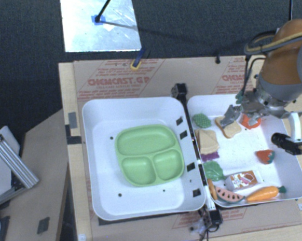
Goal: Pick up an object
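Nearest the lens, along the near wall of the right bin [301, 181], lie a toy carrot [262, 193], a watermelon slice [228, 195] and a small printed carton [241, 179]. Taking that bin as the landmark, its middle holds a purple piece [211, 154] and a green leafy piece [212, 169], with a slice of toy bread [207, 139] just beyond them and a strawberry-like red piece [265, 156] toward its right side. A green round toy [202, 120] sits at its far left corner.

At the bin's far side the pincer [234, 115] hangs low over a tan toast-shaped piece [231, 129], with a red-orange piece [251, 121] just beside it. Whether the prongs are spread or closed cannot be told; the wrist hides them, and nothing proves a grip. Its low position over the toast suggests that piece is the pick target.

Left of the right bin, the second bin [98, 147] carries a green divided plate [147, 154], likely kept apart as a drop place. Both rest on the table [44, 152].
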Controlling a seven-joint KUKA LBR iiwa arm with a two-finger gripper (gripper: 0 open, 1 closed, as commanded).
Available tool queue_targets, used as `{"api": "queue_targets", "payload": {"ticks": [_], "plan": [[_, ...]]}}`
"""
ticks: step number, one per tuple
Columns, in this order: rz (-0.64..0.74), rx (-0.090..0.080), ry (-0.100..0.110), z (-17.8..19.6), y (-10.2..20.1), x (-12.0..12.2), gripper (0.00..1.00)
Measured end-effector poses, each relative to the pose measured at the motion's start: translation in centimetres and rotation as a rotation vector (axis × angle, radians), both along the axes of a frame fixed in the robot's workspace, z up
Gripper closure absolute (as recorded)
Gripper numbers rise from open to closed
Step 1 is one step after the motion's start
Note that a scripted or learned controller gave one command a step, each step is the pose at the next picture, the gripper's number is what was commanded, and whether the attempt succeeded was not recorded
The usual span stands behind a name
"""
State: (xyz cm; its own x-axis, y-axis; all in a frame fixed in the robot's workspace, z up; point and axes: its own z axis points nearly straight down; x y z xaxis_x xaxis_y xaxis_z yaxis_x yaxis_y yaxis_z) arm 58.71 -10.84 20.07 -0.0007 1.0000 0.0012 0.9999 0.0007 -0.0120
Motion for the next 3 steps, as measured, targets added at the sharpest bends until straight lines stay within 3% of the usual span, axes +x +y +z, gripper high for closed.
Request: {"api": "queue_targets", "payload": {"ticks": [1,2,3], "plan": [[0.002,-0.002,-0.013,0.7,0.0,0.3,0.0],[0.001,-0.001,-0.01,-3.5,-0.2,0.1,0.0],[-0.001,-0.001,-0.019,-9.2,0.5,0.2,0.0]]}}
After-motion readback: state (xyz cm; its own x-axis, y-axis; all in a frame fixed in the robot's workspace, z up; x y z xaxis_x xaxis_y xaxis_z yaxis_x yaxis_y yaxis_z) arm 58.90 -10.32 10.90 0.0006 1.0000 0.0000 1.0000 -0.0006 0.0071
